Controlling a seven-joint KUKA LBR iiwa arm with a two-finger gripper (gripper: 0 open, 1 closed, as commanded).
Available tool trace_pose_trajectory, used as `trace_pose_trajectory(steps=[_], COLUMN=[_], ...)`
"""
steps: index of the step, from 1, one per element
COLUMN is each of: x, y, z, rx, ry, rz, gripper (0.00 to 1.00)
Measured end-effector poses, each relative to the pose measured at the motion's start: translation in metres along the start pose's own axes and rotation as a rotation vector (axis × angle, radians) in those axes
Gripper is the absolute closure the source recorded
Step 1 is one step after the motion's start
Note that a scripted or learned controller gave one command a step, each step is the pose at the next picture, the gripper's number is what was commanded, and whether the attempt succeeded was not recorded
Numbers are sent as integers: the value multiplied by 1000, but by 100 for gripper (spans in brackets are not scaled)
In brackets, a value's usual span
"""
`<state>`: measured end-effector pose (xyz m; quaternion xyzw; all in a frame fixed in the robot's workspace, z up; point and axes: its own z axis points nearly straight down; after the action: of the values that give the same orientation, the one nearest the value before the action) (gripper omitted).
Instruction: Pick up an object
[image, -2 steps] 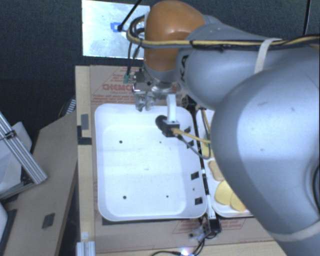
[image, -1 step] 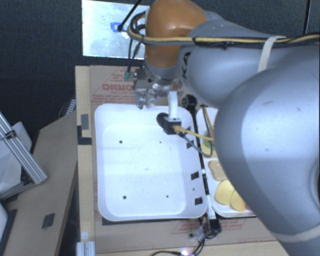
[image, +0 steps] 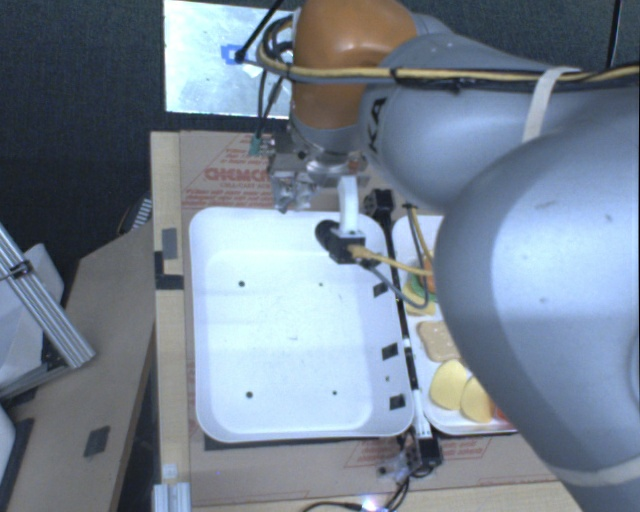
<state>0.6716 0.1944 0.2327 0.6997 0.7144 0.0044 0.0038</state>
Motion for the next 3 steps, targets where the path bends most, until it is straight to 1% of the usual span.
trace_pose_trajectory(steps=[3], x=[1], y=[2], z=[-34], rx=[-8], ry=[-1], rz=[-13], gripper=[100])
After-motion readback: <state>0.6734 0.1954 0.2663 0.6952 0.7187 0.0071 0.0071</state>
